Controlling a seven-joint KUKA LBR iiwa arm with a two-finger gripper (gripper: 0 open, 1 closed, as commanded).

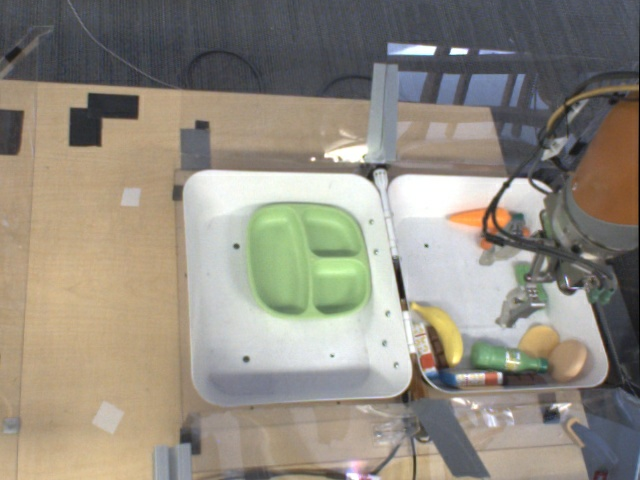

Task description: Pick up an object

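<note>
Gripper (512, 286) of mine hangs with fingers spread, grasping nothing.
Round yellow-brown toy (540, 341) lies just below, near enough to grab.

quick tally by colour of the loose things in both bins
green: 2, divided plate and bottle
orange: 1, carrot
yellow: 2, banana and round yellow piece
tan: 1, round tan piece
red-and-white: 1, marker-like stick
total: 7

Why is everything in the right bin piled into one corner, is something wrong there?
Nothing looks broken or spilled. The banana, green bottle, a marker and two round food items lie crowded against the right bin's near edge. The carrot lies apart near the far side. The green plate sits level in the left bin.
</note>
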